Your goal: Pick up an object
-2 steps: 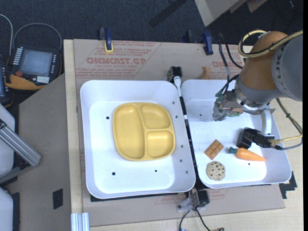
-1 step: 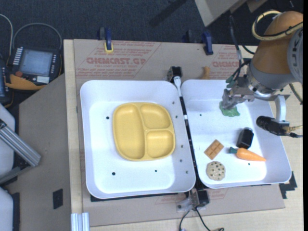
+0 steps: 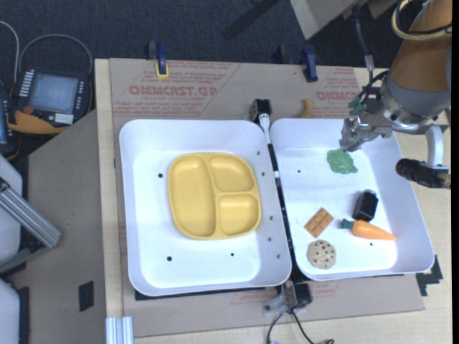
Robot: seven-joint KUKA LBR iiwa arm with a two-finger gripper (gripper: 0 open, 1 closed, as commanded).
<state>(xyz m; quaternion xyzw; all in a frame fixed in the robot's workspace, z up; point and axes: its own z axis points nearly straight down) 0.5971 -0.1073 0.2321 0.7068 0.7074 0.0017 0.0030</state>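
**Pincer above the green piece, right bin**

My arm (image 3: 419, 63) comes in from the right, its orange band up near the frame's corner, and my pincer (image 3: 350, 140) hangs low over the far part of the right bin (image 3: 409, 253). Its tip sits just above and beside the green piece (image 3: 342, 161), at that piece's upper edge. I cannot tell from this angle whether I touch it, and I cannot tell how my pincer stands, wide or narrow; the tip is dark and small against the bin's white floor. Nothing shows as gripped.

The green piece lies flat, a crumpled leaf-like shape, near the bin's middle towards the far wall. The other things in this bin lie nearer the front. A black block (image 3: 366, 206) sits right of centre, and just in front of it a carrot (image 3: 371, 229) lies on its side, pointing right, its green end touching or almost touching the block. Left of these lies a brown cracker (image 3: 318, 222), tilted, and just in front of the cracker a round cookie (image 3: 321, 254) with dark chips.

The left bin (image 3: 143, 192) bears a yellow plate (image 3: 214, 194) with three compartments, set about in its middle, well apart from my pincer.
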